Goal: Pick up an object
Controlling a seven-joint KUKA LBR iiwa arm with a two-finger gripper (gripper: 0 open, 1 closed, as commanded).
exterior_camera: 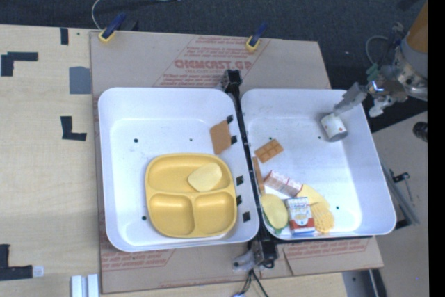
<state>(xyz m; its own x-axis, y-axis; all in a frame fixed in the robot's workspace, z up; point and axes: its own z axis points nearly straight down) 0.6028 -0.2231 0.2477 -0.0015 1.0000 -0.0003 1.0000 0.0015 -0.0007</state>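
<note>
My gripper hangs over the upper right part of the right bin, reaching in from the arm at the right edge. Nothing is seen held in it. Loose objects lie lower left of it in the same bin: a brown waffle-like piece, a striped packet, a green and yellow oval, a small carton and a yellow corn-like piece. The gripper stands apart from all of them.
The left bin holds a yellow divided plate with a pale yellow slice on it. A brown card piece lies by the black divider between the bins.
</note>
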